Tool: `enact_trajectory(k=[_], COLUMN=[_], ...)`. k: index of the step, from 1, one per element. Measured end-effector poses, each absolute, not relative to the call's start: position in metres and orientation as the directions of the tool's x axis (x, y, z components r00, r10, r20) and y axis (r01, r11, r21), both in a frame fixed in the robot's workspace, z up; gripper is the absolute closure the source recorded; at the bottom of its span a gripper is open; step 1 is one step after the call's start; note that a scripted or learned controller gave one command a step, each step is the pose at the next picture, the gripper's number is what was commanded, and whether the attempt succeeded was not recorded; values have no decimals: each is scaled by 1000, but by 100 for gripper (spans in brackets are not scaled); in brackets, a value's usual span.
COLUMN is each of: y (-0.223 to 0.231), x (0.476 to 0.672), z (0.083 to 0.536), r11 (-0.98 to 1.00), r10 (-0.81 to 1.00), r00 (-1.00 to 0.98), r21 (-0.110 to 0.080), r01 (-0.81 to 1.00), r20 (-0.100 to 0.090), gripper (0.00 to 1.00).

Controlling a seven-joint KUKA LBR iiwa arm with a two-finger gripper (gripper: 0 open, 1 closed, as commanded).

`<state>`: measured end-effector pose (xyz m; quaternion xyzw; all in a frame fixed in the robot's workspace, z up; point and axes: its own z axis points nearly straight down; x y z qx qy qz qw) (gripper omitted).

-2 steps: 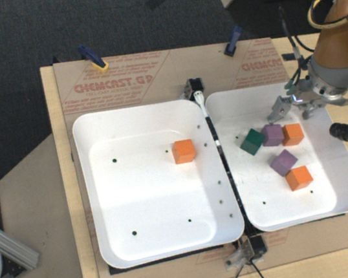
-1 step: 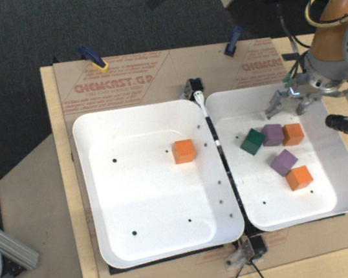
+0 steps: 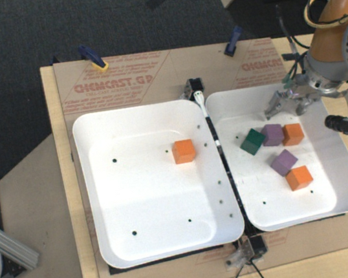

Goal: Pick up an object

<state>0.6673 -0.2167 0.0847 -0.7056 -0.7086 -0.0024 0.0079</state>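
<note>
The hand (image 3: 284,102) is at the upper right of the frame, over the top part of the right bin (image 3: 347,196). Its fingers are spread wide and hold nothing. Just below it, in a row, are a green block (image 3: 252,142), a purple block (image 3: 272,134) and an orange block (image 3: 293,134). Lower in this bin lie another purple block (image 3: 284,161) and another orange block (image 3: 299,177). The left bin (image 3: 112,243) has one orange block (image 3: 184,151).
</note>
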Motion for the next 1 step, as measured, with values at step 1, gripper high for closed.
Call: enact_trajectory(k=[1], y=[-185], x=[577], z=[85], r11=[-2], r10=[1000], r00=[2], r21=[-7], r01=[1000], r20=[4], gripper=[0])
